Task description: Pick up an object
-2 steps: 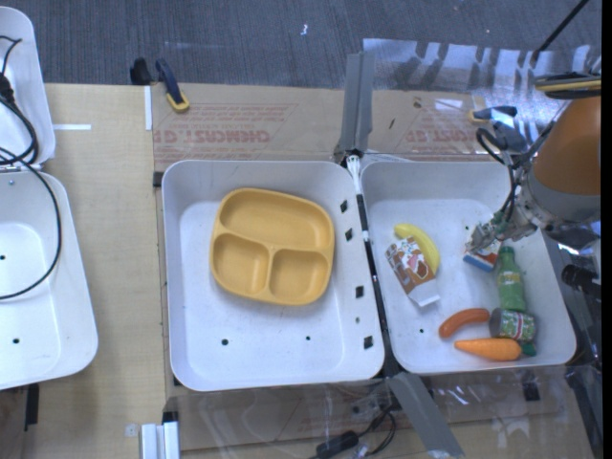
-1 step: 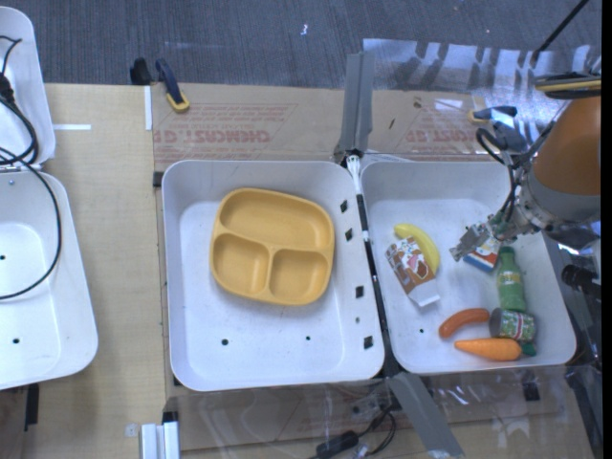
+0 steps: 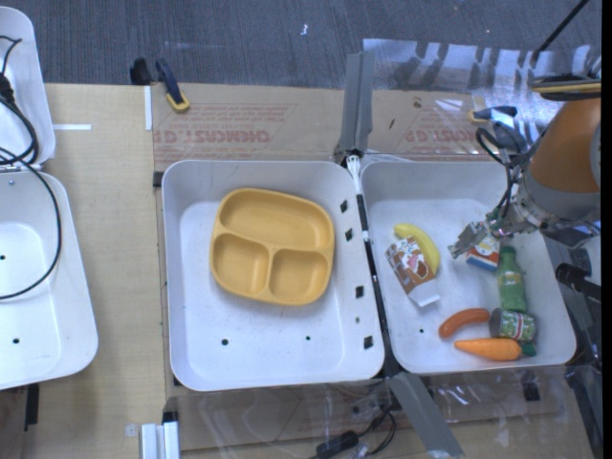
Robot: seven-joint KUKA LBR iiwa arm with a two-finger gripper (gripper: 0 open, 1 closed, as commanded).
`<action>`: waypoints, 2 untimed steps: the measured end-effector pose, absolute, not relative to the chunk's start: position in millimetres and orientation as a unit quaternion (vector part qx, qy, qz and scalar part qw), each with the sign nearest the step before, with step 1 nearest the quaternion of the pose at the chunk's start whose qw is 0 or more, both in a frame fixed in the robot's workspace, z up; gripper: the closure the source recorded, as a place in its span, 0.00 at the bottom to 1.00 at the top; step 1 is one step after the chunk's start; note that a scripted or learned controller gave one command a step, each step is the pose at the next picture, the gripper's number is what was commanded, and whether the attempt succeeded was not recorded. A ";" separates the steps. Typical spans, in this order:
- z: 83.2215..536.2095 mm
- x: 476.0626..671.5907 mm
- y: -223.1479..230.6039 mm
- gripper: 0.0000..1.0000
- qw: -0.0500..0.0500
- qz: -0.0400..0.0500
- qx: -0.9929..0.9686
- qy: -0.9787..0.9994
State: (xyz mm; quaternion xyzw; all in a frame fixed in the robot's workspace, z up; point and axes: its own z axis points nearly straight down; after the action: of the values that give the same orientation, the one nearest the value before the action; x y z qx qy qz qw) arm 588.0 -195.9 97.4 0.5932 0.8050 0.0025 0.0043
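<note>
Claw (image 3: pixel 470 240) is down low in the right-hand bin (image 3: pixel 411 175), coming in off the grey arm (image 3: pixel 564 161) from the right, and whether it is spread or closed I cannot tell from up here; nothing can be seen gripped in it. It sits right at the upper left corner of a small red, white and blue carton (image 3: pixel 485 253), touching it or as near as makes no difference. That carton looks like the target. So, by my read, we are at the reach-and-close step: the approach is made, the grasp is not yet confirmed.

Just beside the carton on its right stands the green bottle (image 3: pixel 510 277), lying lengthwise toward the near wall, with a green-lidded jar (image 3: pixel 514 325) at its lower end. Crowded company! To the left, well clear of the claw, a yellow banana (image 3: pixel 420 242) curls above a brown-and-white pouch (image 3: pixel 413 268). Near the front wall lie a red sausage (image 3: pixel 464 322) and an orange carrot (image 3: pixel 488 349), side by side.

Next move, as I judge it: settle squarely over the carton, close on its narrow sides, and lift straight up without nudging the bottle. The corner position is the worry; a grip there may pinch an edge and slip off.

Over in the left bin (image 3: pixel 191 256), the yellow divided plate (image 3: pixel 273 247) sits alone, well apart from the action.
</note>
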 end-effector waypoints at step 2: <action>108.3 590.0 -198.2 0.00 0.010 0.002 0.592 0.806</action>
State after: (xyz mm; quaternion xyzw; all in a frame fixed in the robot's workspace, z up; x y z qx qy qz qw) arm 590.0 -198.2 108.3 0.5924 0.8056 0.0017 0.0103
